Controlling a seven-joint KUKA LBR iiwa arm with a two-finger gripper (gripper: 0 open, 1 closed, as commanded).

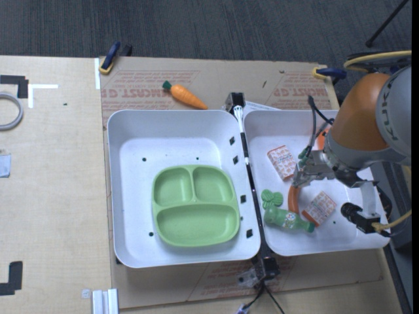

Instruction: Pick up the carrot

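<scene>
Carrot-shaped orange toy with a green stem point(185, 95) is lying on the brown cardboard sheet point(275, 87) behind the left bin, outside both bins and well apart from the arm. The grey KUKA arm with the orange band point(363, 120) is reaching in from the right and hanging over the right-hand shallow white bin point(327, 242). It is probably working there because a second slim orange piece point(293, 200), possibly the carrot meant, is lying in that bin. The left-hand shallow white bin point(131, 195) is holding a pale green divided plastic plate point(195, 205), flat and out of the way. The two-finger gripper point(305, 175) is hovering just above the upper end of the slim orange piece; whether it is open, shut or gripping anything cannot be told. Crowding that piece are a green bottle-like toy point(287, 220), a small green leafy toy point(272, 198) and two red-and-white packets point(281, 161) point(321, 208), so a clean grasp looks awkward.
</scene>
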